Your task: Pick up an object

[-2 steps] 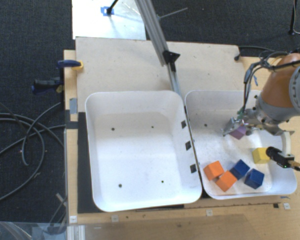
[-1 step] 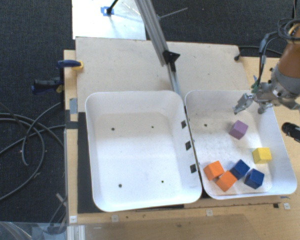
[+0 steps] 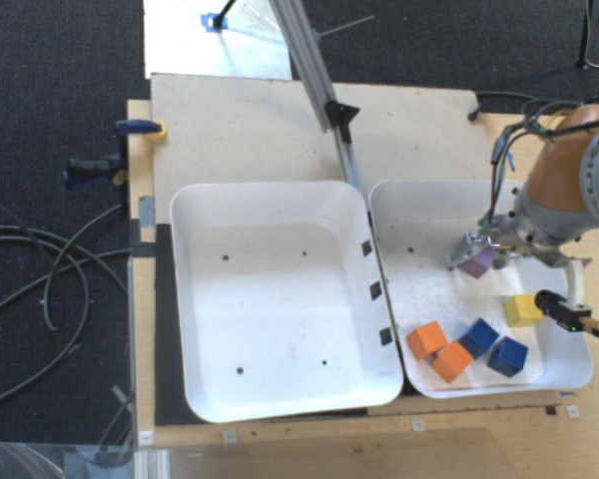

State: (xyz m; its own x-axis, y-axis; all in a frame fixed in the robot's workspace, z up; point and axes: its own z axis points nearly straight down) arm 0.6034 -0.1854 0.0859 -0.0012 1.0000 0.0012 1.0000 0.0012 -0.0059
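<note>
At the near edge of the right bin (image 3: 579,372), I see two orange cubes (image 3: 438,349) pressed corner to corner, with two blue cubes (image 3: 492,345) just beside them, all matte and sharp-edged on the speckled white plastic. A yellow block (image 3: 521,309) sits a little farther back, near a black fitting on the arm. Beyond it, my gripper (image 3: 475,254) hangs low over the bin floor, its metal fingers pinching a small purple block (image 3: 476,261) between them. The grey arm (image 3: 569,183) with its orange band crowds the bin's right side. The left bin (image 3: 195,218) lies alongside, smooth-walled. Farther off, a slanted metal pole (image 3: 309,63) crosses the pale wooden bench (image 3: 240,128), and a blue-and-yellow clamp (image 3: 115,153) grips its left edge.
</note>
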